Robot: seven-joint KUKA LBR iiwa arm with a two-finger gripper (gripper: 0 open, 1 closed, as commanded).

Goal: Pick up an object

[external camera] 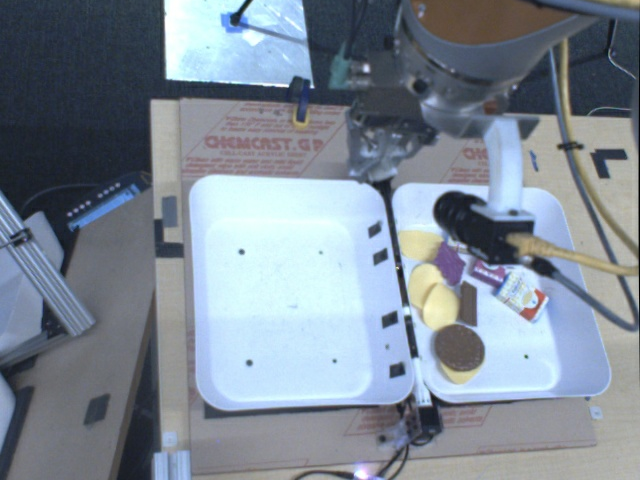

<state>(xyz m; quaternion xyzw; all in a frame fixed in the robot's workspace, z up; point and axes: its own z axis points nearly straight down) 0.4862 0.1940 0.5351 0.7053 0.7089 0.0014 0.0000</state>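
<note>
Jaws of gripper indistinct, above bins.

1. The light on my bench is bright and even, coming from above; both white bins read nearly washed out, with little surface detail.
2. A foil-like sheet at the top throws back hard glare.
3. My own arm looms large and soft, out of focus near the lens.
4. Shadows are faint: a pale one lies under the cookie and along the bins' inner walls.
5. The dark floor at left is grainy, and the whole frame is slightly noisy.
</note>
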